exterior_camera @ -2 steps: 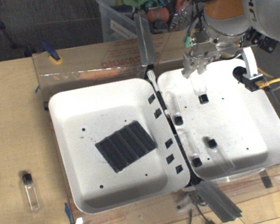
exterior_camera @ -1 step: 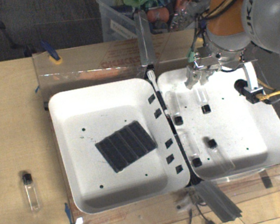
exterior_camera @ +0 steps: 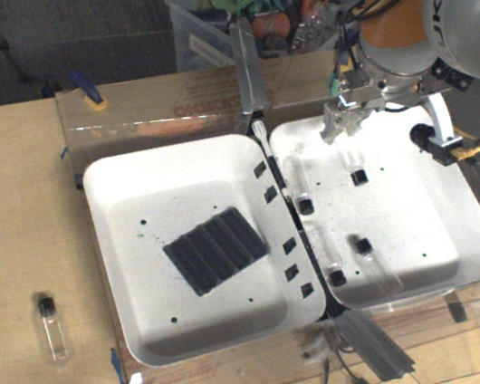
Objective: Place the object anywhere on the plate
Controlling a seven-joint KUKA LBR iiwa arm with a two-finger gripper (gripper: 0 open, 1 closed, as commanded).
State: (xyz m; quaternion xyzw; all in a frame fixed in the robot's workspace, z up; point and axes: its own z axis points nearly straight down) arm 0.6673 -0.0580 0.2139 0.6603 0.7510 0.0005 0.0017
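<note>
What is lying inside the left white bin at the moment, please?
A dark ribbed plate lies tilted on the left bin's floor. Small dark dots mark the floor around it. Whatever is under the plate is covered.

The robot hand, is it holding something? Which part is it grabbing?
It cannot be told. The hand hovers over the back of the right bin, and nothing clearly shows between its tips. The dark ridged plate lies in the left bin.

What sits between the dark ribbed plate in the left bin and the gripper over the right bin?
In the camera view, the divider with its black clips separates the plate from the gripper.
</note>
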